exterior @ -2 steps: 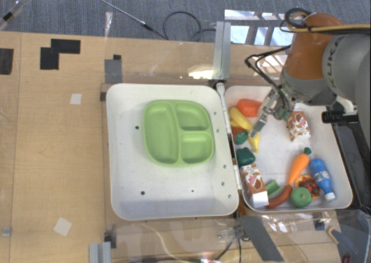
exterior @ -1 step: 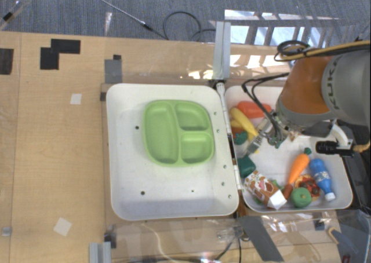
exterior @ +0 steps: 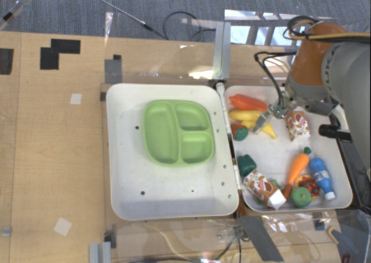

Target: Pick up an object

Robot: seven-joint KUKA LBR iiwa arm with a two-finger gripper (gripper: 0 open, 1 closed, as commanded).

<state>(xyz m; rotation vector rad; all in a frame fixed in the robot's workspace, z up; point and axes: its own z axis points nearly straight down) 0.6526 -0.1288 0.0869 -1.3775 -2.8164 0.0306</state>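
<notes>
My gripper (exterior: pixel 264 121) hangs low over the upper left part of the right bin (exterior: pixel 342 201), under the grey arm with its orange band (exterior: pixel 313 53). It sits right at a yellow banana (exterior: pixel 246 116), with an orange-red pepper (exterior: pixel 248 102) just behind it and a small yellow piece (exterior: pixel 270 131) just in front. I see nothing lifted clear of the bin. A small patterned carton (exterior: pixel 297 125) stands to the gripper's right.
The right bin also holds a carrot (exterior: pixel 297 166), a blue bottle (exterior: pixel 320 176), a green pepper (exterior: pixel 246 164), a printed box (exterior: pixel 264 188), a green round fruit (exterior: pixel 301 197) and a red-green item (exterior: pixel 239 134). The left bin (exterior: pixel 124 198) holds a green divided plate (exterior: pixel 178 132).
</notes>
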